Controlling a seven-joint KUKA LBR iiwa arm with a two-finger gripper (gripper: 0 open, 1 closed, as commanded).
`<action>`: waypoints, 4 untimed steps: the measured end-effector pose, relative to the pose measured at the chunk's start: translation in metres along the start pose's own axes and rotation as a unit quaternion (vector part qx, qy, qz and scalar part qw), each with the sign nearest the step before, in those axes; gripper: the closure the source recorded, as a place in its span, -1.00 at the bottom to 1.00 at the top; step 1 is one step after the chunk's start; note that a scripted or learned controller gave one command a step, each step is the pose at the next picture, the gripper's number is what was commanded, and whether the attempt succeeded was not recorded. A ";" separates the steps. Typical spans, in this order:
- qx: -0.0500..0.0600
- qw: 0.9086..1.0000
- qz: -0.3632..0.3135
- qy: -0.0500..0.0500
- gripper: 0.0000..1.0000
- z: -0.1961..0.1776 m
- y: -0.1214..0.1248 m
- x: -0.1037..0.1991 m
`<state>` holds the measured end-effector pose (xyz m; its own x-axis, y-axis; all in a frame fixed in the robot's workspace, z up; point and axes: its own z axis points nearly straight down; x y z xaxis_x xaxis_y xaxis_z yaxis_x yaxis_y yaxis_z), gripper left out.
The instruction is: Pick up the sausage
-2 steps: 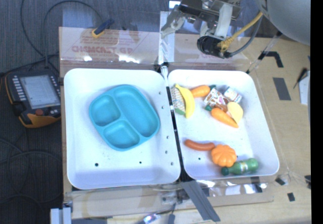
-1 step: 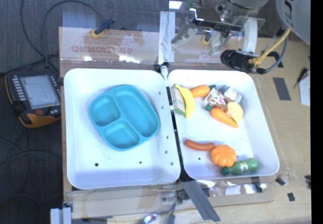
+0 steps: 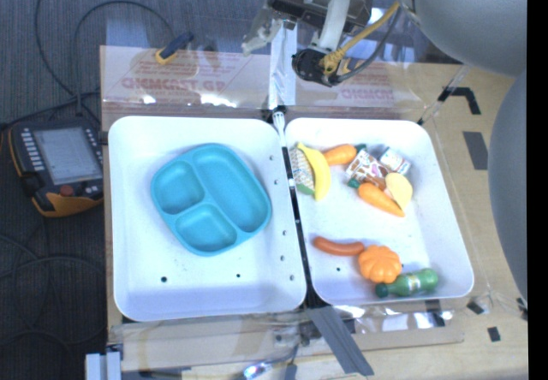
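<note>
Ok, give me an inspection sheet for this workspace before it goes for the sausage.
Surface: two white bins; left bin, right bin.
Job's things: sausage lies flat in the right bin, touching the pumpkin.
Clutter: blue divided plate in the left bin; banana, carrots, small box, green bottle in the right.
Grippers: gripper above the bins' far edge, away from the sausage.
Cables: yellow cable at the wrist; black cable on the floor.
Surroundings: teach pendant at left.
</note>
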<state>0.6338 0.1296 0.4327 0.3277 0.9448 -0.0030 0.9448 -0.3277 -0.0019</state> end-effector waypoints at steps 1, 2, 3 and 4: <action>-0.001 1.000 0.001 -0.003 1.00 -0.009 0.001 -0.001; -0.001 1.000 0.001 -0.003 -1.00 -0.009 0.001 -0.001; 0.000 0.989 0.146 0.000 -1.00 0.000 0.006 0.072; -0.001 0.989 0.145 -0.003 1.00 -0.008 0.006 0.073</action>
<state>0.6632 0.1962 0.4407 0.5853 0.8108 -0.0094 0.8108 -0.5853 0.0021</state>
